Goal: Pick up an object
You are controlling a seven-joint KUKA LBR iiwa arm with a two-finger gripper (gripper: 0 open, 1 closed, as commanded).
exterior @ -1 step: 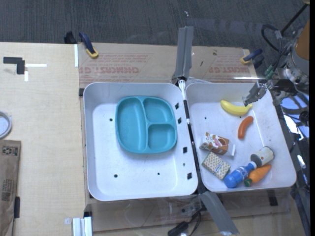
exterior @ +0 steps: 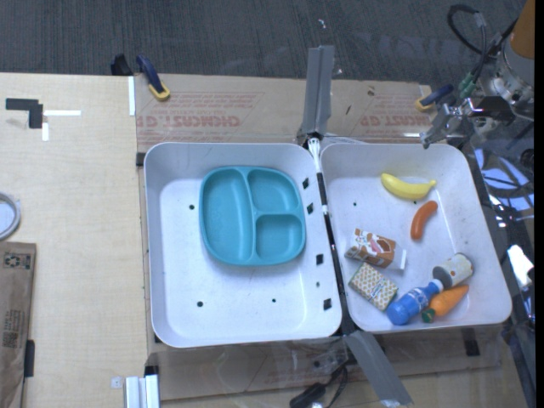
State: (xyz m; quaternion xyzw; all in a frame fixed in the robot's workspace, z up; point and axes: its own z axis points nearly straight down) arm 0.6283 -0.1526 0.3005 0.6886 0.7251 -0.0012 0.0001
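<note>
Gripper (exterior: 442,126) parked above right bin's (exterior: 481,195) far corner, off the objects; finger state can't be told. Banana (exterior: 407,186) and sausage (exterior: 422,219) nearest, loose, likely candidates.

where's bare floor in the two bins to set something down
Left bin: a broad strip between the blue divided plate and the near wall, plus a narrower strip along its left wall. Right bin: bare patch between the banana and the snack packet. Its near-right corner is crowded around the blue bottle.
</note>
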